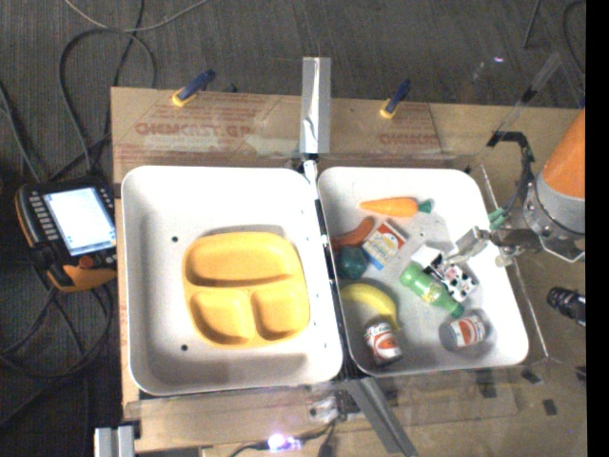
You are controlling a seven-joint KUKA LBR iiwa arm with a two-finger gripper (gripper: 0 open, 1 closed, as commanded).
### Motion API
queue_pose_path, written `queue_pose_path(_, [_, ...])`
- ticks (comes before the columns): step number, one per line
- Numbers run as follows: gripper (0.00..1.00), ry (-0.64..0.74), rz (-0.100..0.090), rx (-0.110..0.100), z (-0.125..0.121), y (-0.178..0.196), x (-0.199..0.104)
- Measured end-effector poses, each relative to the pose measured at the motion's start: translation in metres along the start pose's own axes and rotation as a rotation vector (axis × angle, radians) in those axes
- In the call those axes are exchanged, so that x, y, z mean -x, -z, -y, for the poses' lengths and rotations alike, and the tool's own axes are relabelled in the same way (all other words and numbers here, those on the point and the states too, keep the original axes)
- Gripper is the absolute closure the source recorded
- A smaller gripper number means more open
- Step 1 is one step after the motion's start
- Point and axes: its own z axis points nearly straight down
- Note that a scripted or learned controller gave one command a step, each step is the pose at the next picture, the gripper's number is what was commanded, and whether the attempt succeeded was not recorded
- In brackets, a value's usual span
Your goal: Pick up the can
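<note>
Two cans near bin's front rim

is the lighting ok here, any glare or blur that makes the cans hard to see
Camera view: even overhead light, soft shadows inside the white bins. Mild glare on the foil strip and a small bright spot at the bottom edge. Both cans are readable but slightly soft. The gripper looks blurred and pale against the bin.

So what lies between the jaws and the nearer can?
In the camera view, the gripper and the can have a green bottle's cap end and a patterned item between.
</note>
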Motion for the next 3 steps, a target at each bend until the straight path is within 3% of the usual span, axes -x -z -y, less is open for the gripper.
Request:
queue_pose_path(1, [0.00, -0.159, 0.000, -0.002, 0.029, -0.030, -0.055])
queue_pose_path(2, [0.00, -0.298, 0.002, -0.001, 0.037, 0.007, -0.058])
queue_pose_path(3, [0.00, -0.283, 0.001, -0.004, 0.038, -0.108, -0.096])
